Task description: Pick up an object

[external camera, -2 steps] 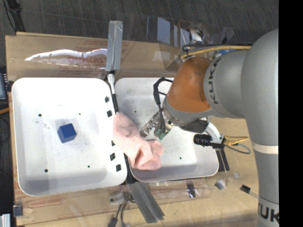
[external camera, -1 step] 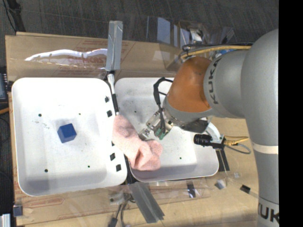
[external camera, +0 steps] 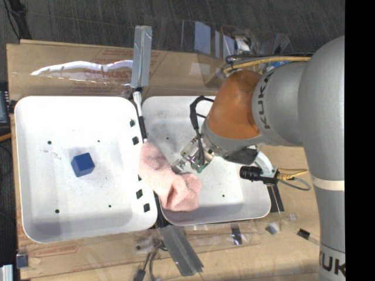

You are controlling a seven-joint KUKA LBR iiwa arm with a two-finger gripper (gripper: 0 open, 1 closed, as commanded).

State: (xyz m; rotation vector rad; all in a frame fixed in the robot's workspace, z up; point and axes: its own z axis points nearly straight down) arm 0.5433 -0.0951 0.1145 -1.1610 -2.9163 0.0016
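Dark grey carpeted floor [external camera: 88,4] beyond the bench, brown cardboard-covered benchtop [external camera: 70,57], crinkled clear plastic sheet [external camera: 82,70] along its far edge

I see a brown surface [external camera: 76,60] that looks like cardboard. 2 white bins sit on it, side by side and touching in the middle. The left bin [external camera: 35,174] is wide and shallow. The right bin [external camera: 170,113] is partly hidden by the big arm. A crinkly clear plastic strip [external camera: 82,70] lies on the surface behind the left bin. A grey bar [external camera: 141,54] stands up behind where the 2 bins meet. Small bits of tape [external camera: 237,236] lie near the front edge.
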